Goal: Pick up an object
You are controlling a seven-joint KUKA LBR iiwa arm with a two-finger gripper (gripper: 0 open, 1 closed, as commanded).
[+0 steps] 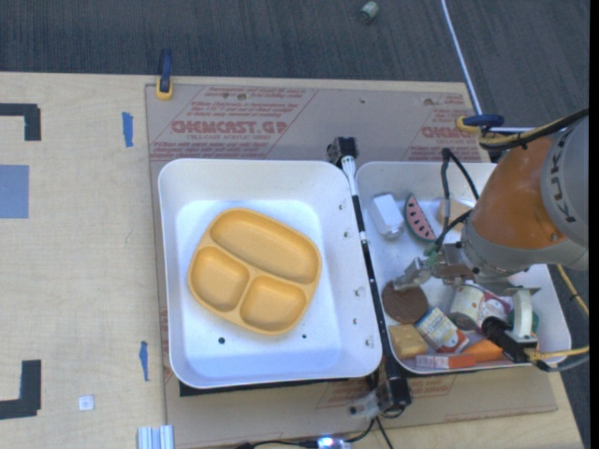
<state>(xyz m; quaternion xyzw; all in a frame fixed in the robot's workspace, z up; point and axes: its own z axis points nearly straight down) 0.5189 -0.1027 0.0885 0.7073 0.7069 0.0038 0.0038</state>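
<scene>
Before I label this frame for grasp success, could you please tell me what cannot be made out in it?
- End effector, camera view: the arm's orange band and wrist cover most of it, so a grasp cannot be judged.
- Right bin: the arm hides its right part and whatever lies under it.
- Pile of small things at the bin's near end: overlapping and too small to name surely.
- Small thing on the floor: too small to identify.

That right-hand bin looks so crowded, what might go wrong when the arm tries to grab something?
The gripper sits low among tightly packed items, so it may pinch two at once or nudge the brown disc aside. The watermelon slice and white block lie near the right bin's wall, which may block a grasp.
</scene>
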